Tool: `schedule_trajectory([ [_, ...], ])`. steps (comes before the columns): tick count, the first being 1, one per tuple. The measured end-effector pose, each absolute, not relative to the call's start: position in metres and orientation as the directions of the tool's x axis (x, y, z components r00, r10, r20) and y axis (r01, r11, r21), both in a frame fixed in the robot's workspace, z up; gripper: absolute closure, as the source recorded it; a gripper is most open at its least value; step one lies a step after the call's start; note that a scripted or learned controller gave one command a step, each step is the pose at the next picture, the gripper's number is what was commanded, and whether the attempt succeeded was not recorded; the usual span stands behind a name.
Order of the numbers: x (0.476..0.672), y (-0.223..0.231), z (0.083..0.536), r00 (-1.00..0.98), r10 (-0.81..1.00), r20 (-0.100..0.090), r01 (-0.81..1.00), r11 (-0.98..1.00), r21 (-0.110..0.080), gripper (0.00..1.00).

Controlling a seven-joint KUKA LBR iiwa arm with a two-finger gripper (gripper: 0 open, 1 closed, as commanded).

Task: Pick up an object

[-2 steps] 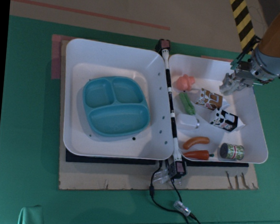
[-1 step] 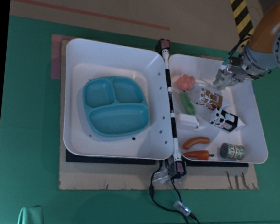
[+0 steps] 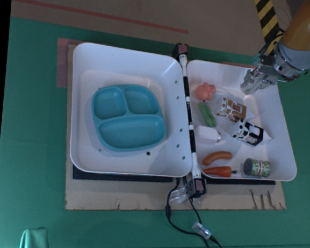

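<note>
Nearest in the right bin (image 3: 281, 159) lie a red pepper (image 3: 218, 171) and a sausage (image 3: 217, 157), with a small can (image 3: 257, 167) on its side just beside them. Farther back are a white block (image 3: 208, 133), two cartons (image 3: 240, 122), a green pod (image 3: 207, 114) and a pink lump (image 3: 205, 91). At the bin's far corner hovers the claw (image 3: 254, 81) (open or closed, I cannot tell), nothing visibly held. The left bin (image 3: 90, 66) holds a teal divided plate (image 3: 128, 117).

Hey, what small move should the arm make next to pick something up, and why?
Probably shift the pincer toward the near side of the right bin and lower over the brown-and-white carton. The pincer sits at the bin's far corner, above bare floor, with nothing between it and that carton, the closest item.
</note>
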State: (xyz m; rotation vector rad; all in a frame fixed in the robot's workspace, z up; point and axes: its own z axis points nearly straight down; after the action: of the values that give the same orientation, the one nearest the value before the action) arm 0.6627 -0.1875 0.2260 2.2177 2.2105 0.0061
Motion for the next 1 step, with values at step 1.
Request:
schedule_trajectory([
  [1,0.6507,-0.1875,0.2572,0.004,1.000,-0.004,1.000,-0.004,0.009,1.00],
])
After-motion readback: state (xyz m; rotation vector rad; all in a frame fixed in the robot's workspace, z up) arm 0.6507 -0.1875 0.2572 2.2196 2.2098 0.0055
